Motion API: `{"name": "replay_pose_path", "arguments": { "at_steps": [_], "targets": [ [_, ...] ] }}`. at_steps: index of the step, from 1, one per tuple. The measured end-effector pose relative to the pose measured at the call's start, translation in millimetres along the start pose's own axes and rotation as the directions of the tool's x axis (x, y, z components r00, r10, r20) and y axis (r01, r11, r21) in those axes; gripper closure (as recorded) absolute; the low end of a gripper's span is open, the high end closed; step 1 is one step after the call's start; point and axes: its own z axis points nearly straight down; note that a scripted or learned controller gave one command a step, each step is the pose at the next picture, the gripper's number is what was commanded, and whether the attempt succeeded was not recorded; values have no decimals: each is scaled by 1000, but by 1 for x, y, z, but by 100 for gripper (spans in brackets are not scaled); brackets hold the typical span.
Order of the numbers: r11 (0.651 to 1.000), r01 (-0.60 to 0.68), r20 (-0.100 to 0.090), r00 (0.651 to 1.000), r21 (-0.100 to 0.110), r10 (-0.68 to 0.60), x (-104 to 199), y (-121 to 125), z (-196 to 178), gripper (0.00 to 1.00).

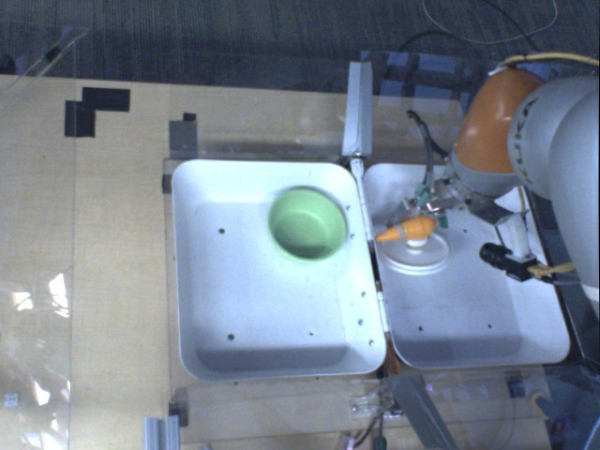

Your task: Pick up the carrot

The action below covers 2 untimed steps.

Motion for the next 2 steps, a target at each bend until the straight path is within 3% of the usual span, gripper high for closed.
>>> {"name": "replay_pose_path", "arguments": {
  "at_steps": [1, 2],
  "targets": [
    [1000, 7, 1, 1000, -8, -7, 1, 4, -14, 100],
    [967, -254, -4, 967, 19, 255, 38, 45, -95, 100]
  ]
}}
